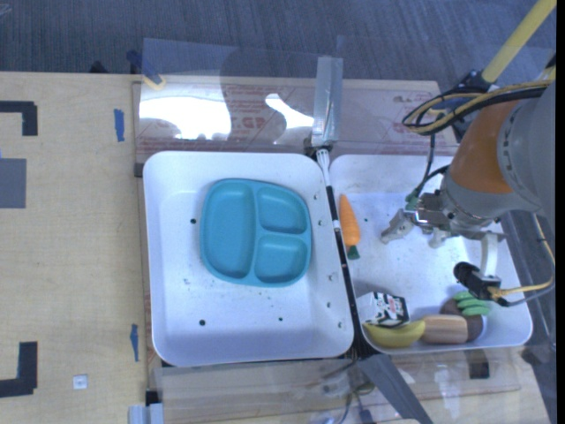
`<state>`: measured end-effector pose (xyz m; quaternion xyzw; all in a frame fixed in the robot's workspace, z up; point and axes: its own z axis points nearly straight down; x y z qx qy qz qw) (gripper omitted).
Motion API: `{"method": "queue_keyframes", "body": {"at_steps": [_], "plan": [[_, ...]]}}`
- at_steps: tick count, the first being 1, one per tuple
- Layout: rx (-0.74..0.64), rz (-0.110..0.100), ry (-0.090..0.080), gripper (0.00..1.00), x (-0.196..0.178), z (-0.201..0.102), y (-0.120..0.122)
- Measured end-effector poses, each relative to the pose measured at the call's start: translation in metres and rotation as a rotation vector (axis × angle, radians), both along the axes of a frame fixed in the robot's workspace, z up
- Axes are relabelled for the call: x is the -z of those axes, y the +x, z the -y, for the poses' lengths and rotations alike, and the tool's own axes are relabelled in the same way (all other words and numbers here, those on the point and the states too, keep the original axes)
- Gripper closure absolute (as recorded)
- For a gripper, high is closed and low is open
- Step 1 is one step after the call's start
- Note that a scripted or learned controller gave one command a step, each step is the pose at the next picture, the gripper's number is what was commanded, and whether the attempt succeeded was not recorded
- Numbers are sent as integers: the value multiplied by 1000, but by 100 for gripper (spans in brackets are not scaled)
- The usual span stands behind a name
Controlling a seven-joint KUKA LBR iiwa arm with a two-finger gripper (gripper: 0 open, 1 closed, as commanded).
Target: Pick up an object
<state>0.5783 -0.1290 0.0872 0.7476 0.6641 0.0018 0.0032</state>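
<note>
The robot's gripper (pixel 415 226), fingers spread and holding nothing, hovers at centre-right; the carrot (pixel 350 223) lies just left, long axis running up-down.

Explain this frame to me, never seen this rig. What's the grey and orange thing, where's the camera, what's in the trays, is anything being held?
One picture, from a fixed camera above the bench, looking down at a slant. The grey and orange thing is a robot arm reaching in from the right. At its tip is a two-finger gripper, hovering over the right bin. Nothing sits between its fingers, so it holds nothing.

Two shallow white bins stand side by side. The left bin holds a teal divided plate with three compartments. The right bin holds toy food: a carrot against the left wall, and along the near edge a banana, a small black and white item I cannot identify, and a tan and brown piece with something green on it.

The job is to pick up one object; none is lifted yet.
</note>
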Motion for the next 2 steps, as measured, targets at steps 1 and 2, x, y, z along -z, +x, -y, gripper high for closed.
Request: {"method": "queue_keyframes", "body": {"at_steps": [1,2], "plan": [[-95,-3,4,0,-1,-32,-79],[-127,-1,-1,0,-1,-33,-76]]}}
